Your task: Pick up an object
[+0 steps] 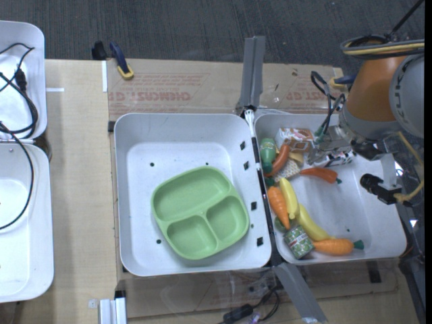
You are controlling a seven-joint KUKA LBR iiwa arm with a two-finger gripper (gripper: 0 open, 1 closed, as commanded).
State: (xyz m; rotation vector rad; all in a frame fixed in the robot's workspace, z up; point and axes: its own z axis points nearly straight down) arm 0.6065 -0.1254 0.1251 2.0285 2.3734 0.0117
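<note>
Where claw (329,155) hovers, orange carrot (320,175) just below

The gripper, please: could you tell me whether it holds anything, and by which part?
Cannot be told. The gripper sits low among the toy food at the right bin's far end, its tip too cluttered to read.

Smooth matt green plastic for the 3-compartment plate (199,212). Glossy plastic on carrots (333,246) and bananas (312,225); 2 white bins (128,181), smooth, faintly shiny.
</note>
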